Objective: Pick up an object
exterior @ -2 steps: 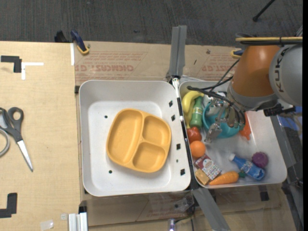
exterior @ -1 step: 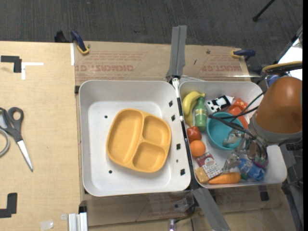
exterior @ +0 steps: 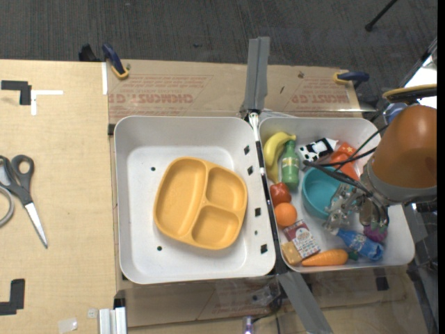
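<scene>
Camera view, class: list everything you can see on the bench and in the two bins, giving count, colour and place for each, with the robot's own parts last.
Divided plate: 1, yellow-orange, left bin.
Banana: 1, yellow, right bin, far left corner.
Bottle: 1, green, beside banana.
Bowl: 1, teal, right bin middle.
Tomato: 1, red, left wall.
Orange: 1, orange, below tomato.
Carrot: 1, orange, near edge.
Scissors: 1, grey, bench left.
Gripper: 1, metallic, over right bin.

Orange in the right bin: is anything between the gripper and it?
Yes. The gripper hangs over the bin's right half, and the teal bowl sits between it and the orange. A small carton lies just below the orange, a tomato just above.
</scene>
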`<action>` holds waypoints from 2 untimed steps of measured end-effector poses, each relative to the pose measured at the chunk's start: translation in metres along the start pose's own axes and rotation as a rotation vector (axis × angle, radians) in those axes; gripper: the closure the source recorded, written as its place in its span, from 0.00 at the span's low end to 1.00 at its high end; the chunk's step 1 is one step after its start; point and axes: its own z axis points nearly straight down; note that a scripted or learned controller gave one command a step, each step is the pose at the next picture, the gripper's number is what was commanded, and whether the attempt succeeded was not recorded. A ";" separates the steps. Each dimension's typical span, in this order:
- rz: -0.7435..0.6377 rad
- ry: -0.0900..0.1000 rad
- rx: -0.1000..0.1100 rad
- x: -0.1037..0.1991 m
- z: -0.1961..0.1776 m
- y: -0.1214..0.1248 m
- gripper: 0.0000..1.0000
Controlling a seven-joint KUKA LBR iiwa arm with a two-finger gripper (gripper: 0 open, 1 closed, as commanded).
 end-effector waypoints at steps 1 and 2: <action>0.001 0.009 0.001 0.002 0.003 0.000 0.00; 0.107 0.014 0.002 0.025 0.013 0.041 0.00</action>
